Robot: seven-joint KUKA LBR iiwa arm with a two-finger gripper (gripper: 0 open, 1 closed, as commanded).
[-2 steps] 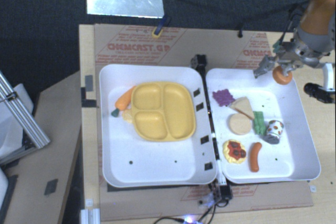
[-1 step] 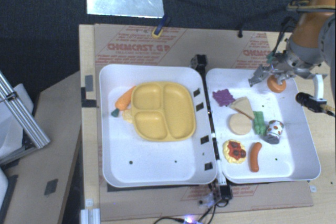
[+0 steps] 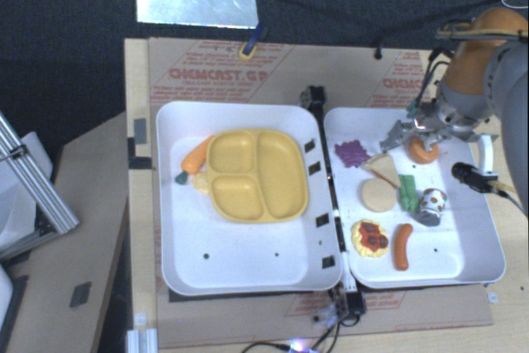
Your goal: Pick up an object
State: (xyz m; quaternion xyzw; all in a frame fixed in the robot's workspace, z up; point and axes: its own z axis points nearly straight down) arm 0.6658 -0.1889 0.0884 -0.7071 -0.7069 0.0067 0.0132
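Note:
My gripper (image 3: 411, 133) hangs low over the back of the right bin (image 3: 479, 260), just above and left of an orange curved toy (image 3: 425, 152). A purple bunch of grapes (image 3: 351, 152) lies to its left. Nearer the front lie a round beige disc (image 3: 378, 195), a green piece (image 3: 408, 192), a grey and white object (image 3: 430, 206), a small pizza (image 3: 371, 237) and a red sausage (image 3: 402, 246). A pale wedge (image 3: 382, 172) lies behind the disc.
The left bin (image 3: 240, 264) holds a yellow divided plate (image 3: 252, 175) with an orange carrot (image 3: 195, 156) at its left edge. A black divider (image 3: 324, 178) runs between the bins. The arm (image 3: 479, 62) comes in from the upper right.

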